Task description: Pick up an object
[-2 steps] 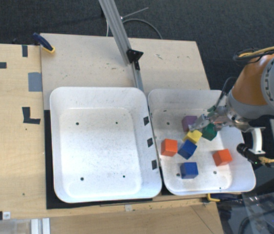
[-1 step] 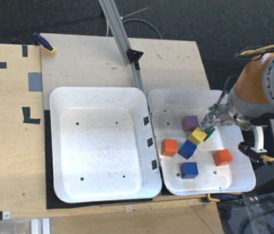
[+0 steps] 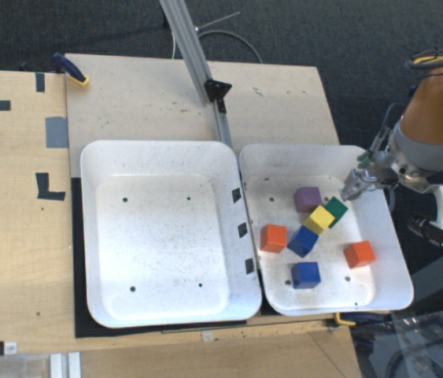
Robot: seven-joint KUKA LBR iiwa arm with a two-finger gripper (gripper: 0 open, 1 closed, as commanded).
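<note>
The hand (image 3: 356, 183) sits low over the right-hand bin (image 3: 284, 157), near that bin's right rim and toward its far side, with the grey wrist and orange band (image 3: 430, 113) of the arm trailing off toward the tabletop's right edge. The tip of the hand is small and dark against the bin floor; whether it is released or clenched cannot be told, and nothing is seen held in it.

Nearest object: a green block (image 3: 337, 209), lying just beside the hand, toward the near edge of the tabletop and slightly toward the left. A yellow block (image 3: 320, 219) touches the green one on its left-near side, and the pair appears to lean on a blue block (image 3: 302, 241) further along the same diagonal. This run of three lies on a slant from the hand toward the bin's near-left corner.

A purple block (image 3: 308, 198) stands left of the hand, close to the yellow block but not clearly touching it. An orange block (image 3: 274, 237) lies beside the blue one, nearer the divide between the bins. A second blue block (image 3: 306, 274) sits alone toward the near rim, and a second orange block (image 3: 359, 253) sits alone by the right rim, on the near side of the hand.

Assessment: the green block is the likely target, needing only a short shift toward the near edge. Its contact with the yellow block leaves little clearance on that side; the isolated orange block by the right rim offers a cleaner approach.

The left-hand bin (image 3: 95, 235) lies well apart from the hand.
</note>
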